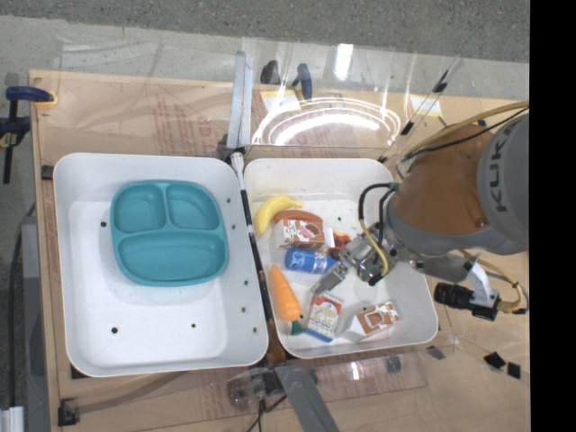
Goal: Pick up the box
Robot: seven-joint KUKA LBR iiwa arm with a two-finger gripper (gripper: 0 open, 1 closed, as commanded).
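On your far left, the left bin (pixel 81 331) carries a teal plate (pixel 168 231) with three compartments and nothing the task needs. Cross the divider into the right bin (pixel 270 176) and you meet the clutter: a banana (pixel 273 210) near the top left, a carrot (pixel 285 296) low along the left wall, a blue can (pixel 307 260) lying between them. Three small cartons could each pass for the box. One box (pixel 302 230) lies just right of the banana, a second box (pixel 324 316) sits at the bottom edge beside the carrot's tip, and a third box (pixel 378 318) lies further right along that same edge.

You see the gripper (pixel 337 275) low in the bin's middle, right of the can and just above the second box. Its fingers (pixel 326 283) point down-left; whether they are spread or pressed together cannot be told from this angle, and nothing is visibly caught between them.

Your risks, as I judge them, come from crowding. Descend where you are and a finger may land on the can, which would likely roll and nudge its neighbours. The second box is tilted against the carrot, so a pinch could slip off its edge. Both bottom cartons sit close to the bin wall, leaving little room for a finger on that side.
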